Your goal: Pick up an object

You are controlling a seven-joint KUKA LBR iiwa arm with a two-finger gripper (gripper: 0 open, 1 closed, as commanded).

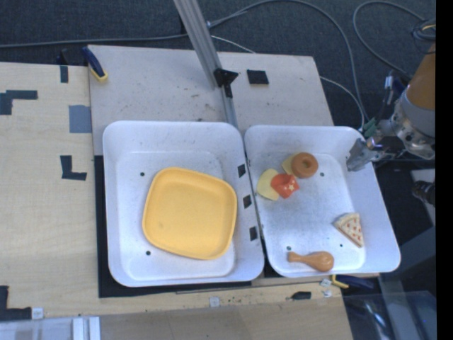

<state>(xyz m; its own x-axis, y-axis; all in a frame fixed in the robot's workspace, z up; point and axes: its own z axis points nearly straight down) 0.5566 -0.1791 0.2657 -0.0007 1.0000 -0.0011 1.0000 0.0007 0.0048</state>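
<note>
Yellow plate (190, 212): we see it lying flat in the left bin (120, 140).
Right bin (375, 211): we find a red piece (284, 185), doughnut (305, 164), pizza slice (350, 228), drumstick (312, 260).
Gripper (356, 156): we place it over the right bin's right rim, touching no object; its opening we cannot tell.

One fixed camera looks down at a slant on both bins (244, 144) — arm (425, 98) enters from the right.
</note>
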